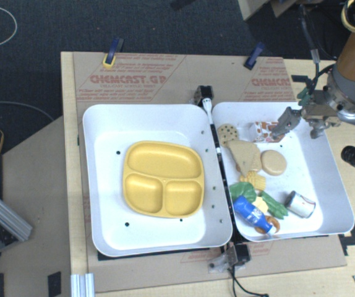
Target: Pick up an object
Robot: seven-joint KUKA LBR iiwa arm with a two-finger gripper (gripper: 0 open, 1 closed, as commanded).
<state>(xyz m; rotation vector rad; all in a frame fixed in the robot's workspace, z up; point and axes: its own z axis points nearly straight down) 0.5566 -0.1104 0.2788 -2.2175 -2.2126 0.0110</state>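
My gripper point(301, 127) hangs over the back right part of the right bin point(332, 166), open, with nothing between its fingers. One finger point(285, 124) slants down toward a small white and red packet point(263, 129) lying at the bin's back. Further forward lie a speckled cookie point(227, 131), a beige slab point(245, 154) and a round tan disc point(273, 162). Toward the front are a yellow corn piece point(254, 180), a green leafy toy point(275, 205), a blue bottle point(250, 213) and a silver and black can point(300, 203).
The left bin point(103, 166) holds a yellow divided plate point(163, 178). A black clip point(203, 94) sits where the two bins meet at the back. Blue clamps point(112, 52) hold the cardboard sheet under the bins.
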